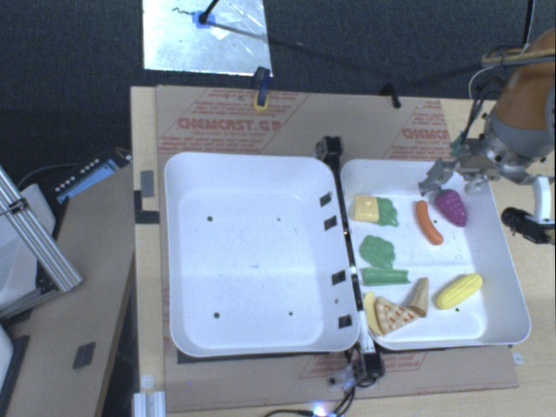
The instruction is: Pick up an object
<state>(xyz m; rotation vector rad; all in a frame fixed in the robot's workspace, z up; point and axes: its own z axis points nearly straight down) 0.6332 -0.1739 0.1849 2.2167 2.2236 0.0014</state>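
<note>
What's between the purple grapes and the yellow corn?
Nothing: in the camera view, bare white bin floor lies between the grapes and the corn. The carrot sits off to the side.

We see a purple plastic bunch of grapes (450, 207) lying flat just right of the slim orange plastic carrot (428, 222).

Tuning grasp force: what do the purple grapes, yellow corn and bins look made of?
Purple grapes: likely moulded plastic toy, one uniform saturated colour, rounded lumpy surface; hard or soft is unclear. Yellow corn: same look, a single bright yellow with a smooth, faintly glossy skin. Bins: thin formed white plastic, judging by rounded corners and soft sheen.
</note>
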